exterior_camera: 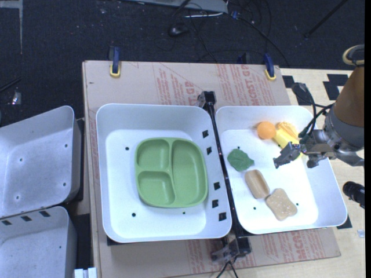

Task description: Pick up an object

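The gripper [288,153], finger spread not discernible, is being held over the right bin [324,213] beside a yellow banana [285,133] lying diagonally, upper-right to lower-left.

The gripper [288,154] hovers inside the right bin [324,213], beside a yellow object [285,133] and an orange ball [266,130] near its far edge. The left bin [116,213] holds a green divided tray [171,172].

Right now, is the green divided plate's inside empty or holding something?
Empty: the green divided plate in the left bin shows three bare compartments.
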You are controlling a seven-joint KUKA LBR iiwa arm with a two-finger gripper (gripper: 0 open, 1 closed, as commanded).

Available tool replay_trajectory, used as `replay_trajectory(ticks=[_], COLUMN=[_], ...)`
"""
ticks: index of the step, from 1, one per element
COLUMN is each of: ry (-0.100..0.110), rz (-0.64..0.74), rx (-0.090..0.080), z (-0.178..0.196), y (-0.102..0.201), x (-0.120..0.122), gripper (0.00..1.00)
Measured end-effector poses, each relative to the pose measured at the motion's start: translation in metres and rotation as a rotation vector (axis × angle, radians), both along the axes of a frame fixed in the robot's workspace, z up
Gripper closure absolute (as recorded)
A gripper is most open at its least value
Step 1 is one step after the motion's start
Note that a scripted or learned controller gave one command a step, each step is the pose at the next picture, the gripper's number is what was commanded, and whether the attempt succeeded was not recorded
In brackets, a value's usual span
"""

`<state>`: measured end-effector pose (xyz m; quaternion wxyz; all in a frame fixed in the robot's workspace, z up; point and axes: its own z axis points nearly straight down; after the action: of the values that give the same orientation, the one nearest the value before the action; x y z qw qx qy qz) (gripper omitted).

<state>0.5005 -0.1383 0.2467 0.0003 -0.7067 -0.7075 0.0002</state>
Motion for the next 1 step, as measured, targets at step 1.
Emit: replay_trajectory(ticks=[1], ry=[0.006], rz=[-0.002], rx=[0.001], z=[-0.0636], y=[-0.0017], x=[-0.0007], gripper=[0.0])
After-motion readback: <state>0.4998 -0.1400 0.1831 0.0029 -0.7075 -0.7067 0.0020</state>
